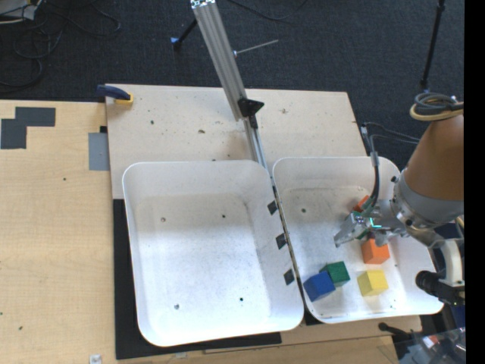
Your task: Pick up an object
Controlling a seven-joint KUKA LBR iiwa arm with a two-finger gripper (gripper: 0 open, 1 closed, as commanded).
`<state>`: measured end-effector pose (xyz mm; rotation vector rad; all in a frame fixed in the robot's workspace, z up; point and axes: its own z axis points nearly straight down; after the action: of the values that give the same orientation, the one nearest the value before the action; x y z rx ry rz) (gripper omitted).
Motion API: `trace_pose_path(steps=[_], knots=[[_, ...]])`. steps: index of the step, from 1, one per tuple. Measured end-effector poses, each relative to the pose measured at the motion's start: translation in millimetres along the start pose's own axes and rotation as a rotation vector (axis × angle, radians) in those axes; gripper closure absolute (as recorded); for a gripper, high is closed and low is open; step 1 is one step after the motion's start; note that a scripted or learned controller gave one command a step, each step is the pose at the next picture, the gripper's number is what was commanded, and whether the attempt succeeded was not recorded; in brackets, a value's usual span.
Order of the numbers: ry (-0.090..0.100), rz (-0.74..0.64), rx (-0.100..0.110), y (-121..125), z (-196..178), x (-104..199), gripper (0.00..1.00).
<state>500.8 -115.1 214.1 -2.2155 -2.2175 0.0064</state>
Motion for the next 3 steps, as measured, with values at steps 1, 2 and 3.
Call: trace_pose_path(steps=[1, 2, 3], knots=[[-0.001, 0.004, -0.005, 1, -2, -1, 0.00], [0.000, 0.002, 0.002, 8, 56, 5, 0.00], [0.000, 0.003, 0.001, 8, 101, 2, 0.00]])
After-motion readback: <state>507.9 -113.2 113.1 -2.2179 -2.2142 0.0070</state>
